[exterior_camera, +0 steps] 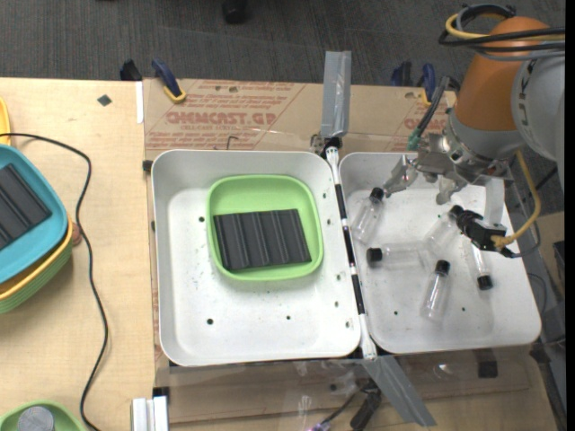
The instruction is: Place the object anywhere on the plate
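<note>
The green plate [264, 206] sits in the left bin [180, 312] with a dark ribbed insert [261, 239] lying on it. Right of that plate, in the other bin [503, 326], several clear vials with black caps [435, 287] lie scattered on the white floor. The end effector [431, 176] hangs over that bin's far side, above the vials; whether it is spread or closed, I cannot tell from here.

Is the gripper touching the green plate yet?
Apart. The camera view shows the gripper over the right bin among clear vials, while the green plate sits in the left bin, with the bins' divider between them.
</note>
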You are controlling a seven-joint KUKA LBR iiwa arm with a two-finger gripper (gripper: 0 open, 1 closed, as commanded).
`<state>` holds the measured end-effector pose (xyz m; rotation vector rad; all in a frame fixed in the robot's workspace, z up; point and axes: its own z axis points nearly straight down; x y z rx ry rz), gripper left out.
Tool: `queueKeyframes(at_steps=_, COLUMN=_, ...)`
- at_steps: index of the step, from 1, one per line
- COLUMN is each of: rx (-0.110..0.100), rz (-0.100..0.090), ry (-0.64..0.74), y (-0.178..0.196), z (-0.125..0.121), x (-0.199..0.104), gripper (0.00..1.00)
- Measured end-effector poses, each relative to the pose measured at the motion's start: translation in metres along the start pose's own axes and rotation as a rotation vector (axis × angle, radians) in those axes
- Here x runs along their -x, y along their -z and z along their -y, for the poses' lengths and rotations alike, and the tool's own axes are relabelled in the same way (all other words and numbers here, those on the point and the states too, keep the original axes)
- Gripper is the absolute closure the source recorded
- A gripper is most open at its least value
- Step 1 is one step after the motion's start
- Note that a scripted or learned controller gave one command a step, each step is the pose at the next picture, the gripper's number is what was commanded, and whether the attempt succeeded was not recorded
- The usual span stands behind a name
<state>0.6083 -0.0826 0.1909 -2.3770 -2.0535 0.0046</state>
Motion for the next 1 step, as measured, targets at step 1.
queueKeyframes(at_steps=1, rx=-0.001, rz=0.0, ry=-0.237, y=0.042, z=0.0381, x=-0.0007, gripper=0.0)
